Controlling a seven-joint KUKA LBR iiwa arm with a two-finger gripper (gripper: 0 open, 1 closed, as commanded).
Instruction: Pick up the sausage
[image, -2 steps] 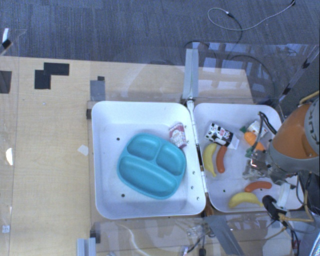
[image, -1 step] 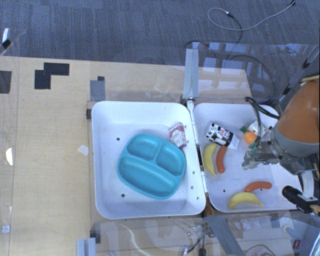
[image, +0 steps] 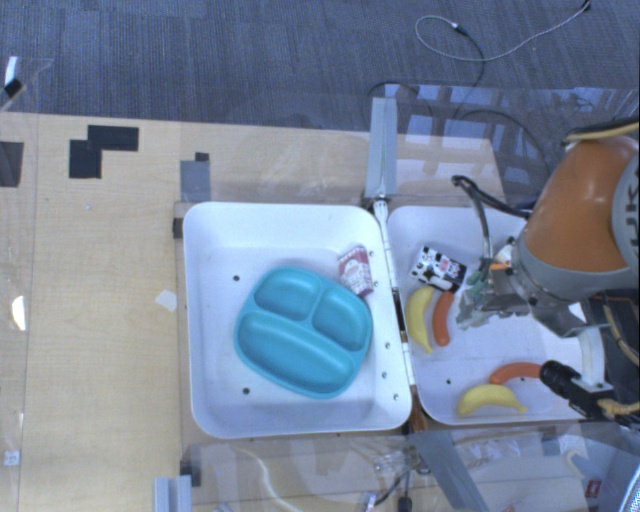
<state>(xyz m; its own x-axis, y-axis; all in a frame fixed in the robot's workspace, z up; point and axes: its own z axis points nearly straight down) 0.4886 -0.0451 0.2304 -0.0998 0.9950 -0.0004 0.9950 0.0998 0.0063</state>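
Sausage (image: 442, 320), orange-red and slim, lying in the right white bin (image: 440, 225) near its left wall, long axis running roughly top to bottom. Just beside it on the left, a yellow banana (image: 420, 319), lying parallel and close alongside. Above both, a small black-and-white patterned packet (image: 438, 268), tilted. Just right of the sausage, the jaws (image: 478, 305) of the grey arm (image: 585, 215), low over the bin floor; nothing visible between them, opening too blurred and small to judge, so cannot tell how wide. Broad orange band of the arm up and to the right, with dark cables looping toward the wrist. Toward the bin's lower right, a second orange-red sausage (image: 516, 372), curved, resting just above a second yellow banana (image: 490, 401). In the left white bin (image: 215, 330), a turquoise plate (image: 303, 331) with 3 compartments, lying slightly askew, and a small red-and-white wrapper (image: 356, 270) at its upper right edge. Both bins side by side on a pale wooden table (image: 90, 330).
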